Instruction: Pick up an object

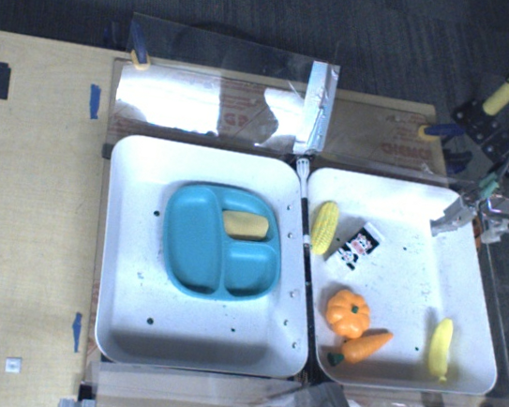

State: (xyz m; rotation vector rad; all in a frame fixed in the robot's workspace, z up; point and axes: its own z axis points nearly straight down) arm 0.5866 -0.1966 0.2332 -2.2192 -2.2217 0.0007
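The left bin (128,226) lies far off from the gripper (466,212), holding a blue plate (197,237) with a yellow block (245,226). The right bin (467,305) sits just below the jaws; whether they are open cannot be told, and nothing shows between them. Well below lies the banana (441,347), long axis running away from the gripper. Farther across: corn (324,227), pumpkin (348,312), carrot (364,345). The black-and-white card (358,245) carries no readable writing.

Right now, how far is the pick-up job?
Done: nothing looks lifted. The corn, pumpkin, carrot, banana and small card all lie in the right bin.
In hand: the claw sits at that bin's upper right corner.
Left: reaching an object, gripping, lifting.
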